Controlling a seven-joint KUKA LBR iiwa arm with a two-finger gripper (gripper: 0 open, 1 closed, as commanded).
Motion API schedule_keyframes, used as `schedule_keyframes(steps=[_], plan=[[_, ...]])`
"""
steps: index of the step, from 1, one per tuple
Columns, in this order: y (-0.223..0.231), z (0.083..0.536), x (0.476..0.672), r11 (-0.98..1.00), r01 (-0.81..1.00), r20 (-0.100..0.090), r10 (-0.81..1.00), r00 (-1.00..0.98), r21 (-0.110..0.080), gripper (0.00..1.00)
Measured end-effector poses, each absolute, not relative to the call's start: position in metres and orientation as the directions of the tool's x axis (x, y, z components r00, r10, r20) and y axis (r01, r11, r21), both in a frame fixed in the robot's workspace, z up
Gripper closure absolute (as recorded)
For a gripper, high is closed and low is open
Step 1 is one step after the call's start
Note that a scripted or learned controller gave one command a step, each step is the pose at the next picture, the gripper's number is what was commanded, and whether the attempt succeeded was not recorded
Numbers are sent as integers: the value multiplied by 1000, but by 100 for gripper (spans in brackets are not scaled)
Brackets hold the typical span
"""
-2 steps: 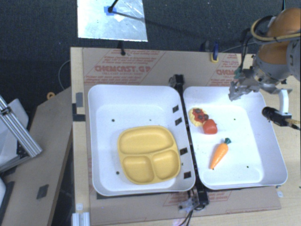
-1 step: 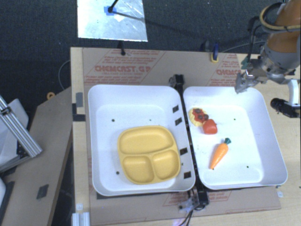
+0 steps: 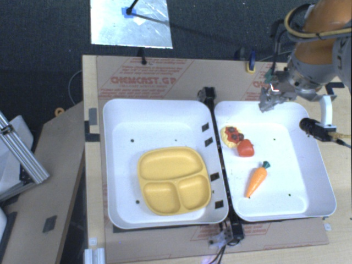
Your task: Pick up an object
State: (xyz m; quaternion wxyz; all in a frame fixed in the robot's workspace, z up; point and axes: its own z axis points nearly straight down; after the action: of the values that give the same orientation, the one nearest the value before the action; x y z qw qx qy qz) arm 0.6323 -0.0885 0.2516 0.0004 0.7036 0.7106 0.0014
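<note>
The hand (image 3: 270, 100) sits up at the two o'clock corner of the view, hanging over the far rim of the right bin (image 3: 286, 205). It points down and toward seven o'clock, its tip just above the bin's back edge. Nothing shows between its tip parts, and whether it is clenched or released I cannot tell: the end is too small and blurred. Behind it the grey wrist climbs toward one o'clock into the orange band (image 3: 330, 10), with cables looping round the joint. The arm leans in from the right, bent sharply over the bin's corner.

Out from the hand, toward seven o'clock inside the right bin, lies a small yellow piece with red toppings (image 3: 230, 133), close to the bin's left wall. Touching it at its five o'clock side is a red piece (image 3: 246, 148). Further on, toward six o'clock from the hand, the toy carrot (image 3: 256, 181) lies on the bin floor, its green top pointing to one o'clock and its tip to seven. All three sit well apart from the hand.

Over at nine o'clock, the left bin (image 3: 126, 125) carries a yellow divided tray (image 3: 174, 179), lying flat in its near half. Both bins rest on the table (image 3: 165, 78).
</note>
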Motion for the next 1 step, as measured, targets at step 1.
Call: schedule_keyframes(steps=[1], plan=[[-48, 247, 617, 9, 1000, 1, 1000, -9, 0, 100]])
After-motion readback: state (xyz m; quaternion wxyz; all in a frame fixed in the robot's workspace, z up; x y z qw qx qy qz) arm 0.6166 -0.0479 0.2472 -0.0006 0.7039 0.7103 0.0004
